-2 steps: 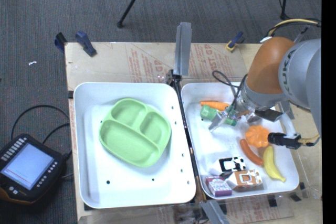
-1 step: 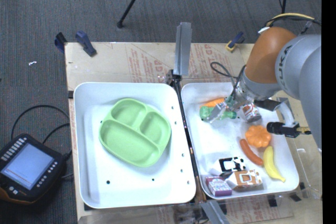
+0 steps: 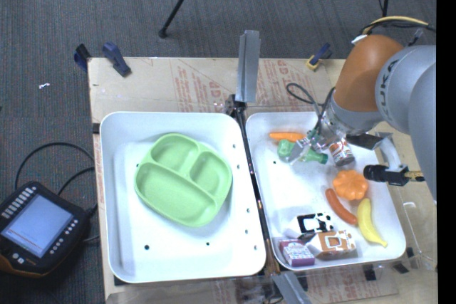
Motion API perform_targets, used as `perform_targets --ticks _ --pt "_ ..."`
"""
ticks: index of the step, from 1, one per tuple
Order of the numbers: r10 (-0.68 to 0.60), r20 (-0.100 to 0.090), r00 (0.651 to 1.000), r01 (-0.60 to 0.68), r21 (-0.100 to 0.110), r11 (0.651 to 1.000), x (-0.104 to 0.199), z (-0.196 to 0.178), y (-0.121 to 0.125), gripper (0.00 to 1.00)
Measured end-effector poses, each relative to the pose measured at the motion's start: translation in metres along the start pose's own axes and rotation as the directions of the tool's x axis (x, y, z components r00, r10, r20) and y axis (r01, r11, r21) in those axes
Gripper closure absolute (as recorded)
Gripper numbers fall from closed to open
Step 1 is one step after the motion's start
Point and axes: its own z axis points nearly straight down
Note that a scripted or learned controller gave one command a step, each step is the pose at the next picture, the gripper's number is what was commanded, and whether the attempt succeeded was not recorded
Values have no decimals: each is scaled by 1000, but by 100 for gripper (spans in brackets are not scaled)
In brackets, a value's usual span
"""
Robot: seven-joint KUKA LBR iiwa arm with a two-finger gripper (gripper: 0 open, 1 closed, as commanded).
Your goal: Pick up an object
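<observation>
My gripper (image 3: pixel 305 152) is low in the far part of the right bin (image 3: pixel 285 203), reaching in from the right. A small green object (image 3: pixel 285 148) lies right at its left tip, touching or nearly so. Just beyond it is an orange carrot (image 3: pixel 286 136). A small can (image 3: pixel 343 152) with a red label stands just to the gripper's right. Nearer the front lie an orange pumpkin-like toy (image 3: pixel 350 184), a red sausage (image 3: pixel 340 206) and a yellow banana (image 3: pixel 370 223). Nothing is visibly held.
A black-and-white item (image 3: pixel 313 223), an orange-and-white box (image 3: pixel 335 244) and a purple box (image 3: pixel 297 253) sit at the right bin's front edge. In the left bin (image 3: pixel 117 224) lies a green divided plate (image 3: pixel 184 179). A metal post (image 3: pixel 249 75) rises behind the bins.
</observation>
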Motion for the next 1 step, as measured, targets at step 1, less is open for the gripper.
perform_targets --ticks 1 --pt "-82 4 997 82 -6 997 7 6 -51 100"
